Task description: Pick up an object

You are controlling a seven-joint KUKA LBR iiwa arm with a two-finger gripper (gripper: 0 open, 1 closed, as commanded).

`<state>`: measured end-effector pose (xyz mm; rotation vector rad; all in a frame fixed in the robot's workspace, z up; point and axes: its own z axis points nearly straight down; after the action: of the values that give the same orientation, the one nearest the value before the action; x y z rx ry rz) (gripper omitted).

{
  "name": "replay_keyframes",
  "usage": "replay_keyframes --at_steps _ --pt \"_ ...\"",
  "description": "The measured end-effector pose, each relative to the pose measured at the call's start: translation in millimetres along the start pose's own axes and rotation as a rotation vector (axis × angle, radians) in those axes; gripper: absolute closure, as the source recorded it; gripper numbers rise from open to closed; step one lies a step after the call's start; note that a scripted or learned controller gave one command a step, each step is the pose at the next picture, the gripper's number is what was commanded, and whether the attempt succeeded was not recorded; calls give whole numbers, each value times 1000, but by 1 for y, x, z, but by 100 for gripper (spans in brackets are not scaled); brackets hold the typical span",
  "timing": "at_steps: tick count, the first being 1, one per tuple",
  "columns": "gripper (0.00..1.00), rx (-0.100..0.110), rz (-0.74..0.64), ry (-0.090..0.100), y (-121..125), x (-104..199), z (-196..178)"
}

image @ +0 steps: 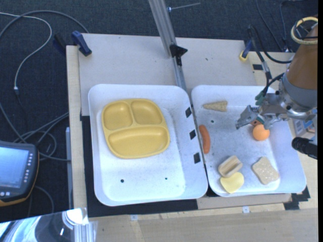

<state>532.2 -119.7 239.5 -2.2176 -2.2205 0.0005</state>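
Honestly, pick wasn't done yet as far as I could judge: nothing sat between the pincer (251,119) tips, every item was lying on a bin floor. The pincer hung low over the right bin (282,188), upper part, w/ fingers looking spread apart. Closest target was the orange ball (261,132), just beside the tips, on the arm's side and a bit nearer the camera, maybe touching, couldn't tell. Other candidates in the same bin: cone (216,106) near the far wall, sausage (204,138) by the left wall, bread piece (229,165), yellow heart (232,182), cracker (265,170) along the near side. Yellow tray (135,128) sat in the left bin (146,190) on the desk (126,59). Left to do: centre on the ball, close, lift.
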Motion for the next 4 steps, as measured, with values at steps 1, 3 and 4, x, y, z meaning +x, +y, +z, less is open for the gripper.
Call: replay_keyframes --at_steps 1,3,4 --pt "0 -1 0 0 0 0 0" --pt "0 6 2 1 -6 -19 112" --pt "0 4 2 1 -7 -18 149"
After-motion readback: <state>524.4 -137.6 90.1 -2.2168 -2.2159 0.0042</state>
